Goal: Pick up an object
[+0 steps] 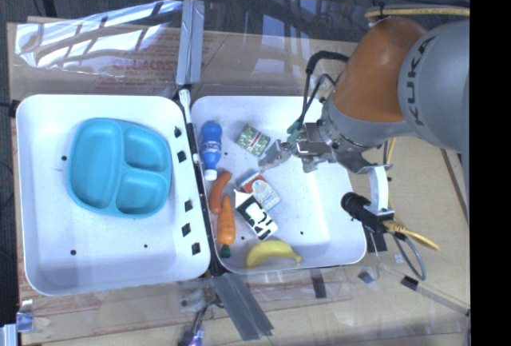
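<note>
Wooden bench [447, 200] bears two white bins [48, 176]; claw [291, 151] state unclear.

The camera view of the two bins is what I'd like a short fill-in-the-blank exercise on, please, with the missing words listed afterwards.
1. The blue divided plate lies in the ____ bin.
2. The banana lies by the near wall of the ____ bin.
3. The blue bottle has a ____ cap.
4. Just below that bottle lies an orange ____, close to the bin's left wall.

Missing words: left; right; white; carrot
</note>
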### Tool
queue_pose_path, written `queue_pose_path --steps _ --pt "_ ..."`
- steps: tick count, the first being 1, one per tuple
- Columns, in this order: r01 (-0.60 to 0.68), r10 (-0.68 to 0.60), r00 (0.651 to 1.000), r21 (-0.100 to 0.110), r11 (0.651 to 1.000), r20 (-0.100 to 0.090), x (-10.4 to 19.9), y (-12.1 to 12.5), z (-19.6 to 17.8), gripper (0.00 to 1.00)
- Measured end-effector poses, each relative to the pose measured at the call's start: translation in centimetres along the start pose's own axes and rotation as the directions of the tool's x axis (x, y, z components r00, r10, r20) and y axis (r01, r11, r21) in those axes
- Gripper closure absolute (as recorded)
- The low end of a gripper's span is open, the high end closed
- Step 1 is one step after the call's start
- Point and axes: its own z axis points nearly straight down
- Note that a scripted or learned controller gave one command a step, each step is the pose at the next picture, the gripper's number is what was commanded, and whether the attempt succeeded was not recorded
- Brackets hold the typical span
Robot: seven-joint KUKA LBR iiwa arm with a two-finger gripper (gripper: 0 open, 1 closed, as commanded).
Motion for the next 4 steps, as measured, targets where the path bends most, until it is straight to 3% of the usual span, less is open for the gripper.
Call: queue_pose_path --steps 1,2,3,4 --pt "0.055 -0.055 0.999 0.001 0.999 0.000 -3.2 3.1 12.2 0.00" --pt "0.126 -0.126 0.992 -0.003 0.992 0.001 -3.1 -0.1 14.3 0.00" --pt "0.131 -0.131 0.991 -0.003 0.991 0.001 -3.2 -0.1 13.3 1.00" --pt "-0.090 0.090 0.996 -0.004 0.996 0.000 -2.3 6.2 -0.1 1.00"
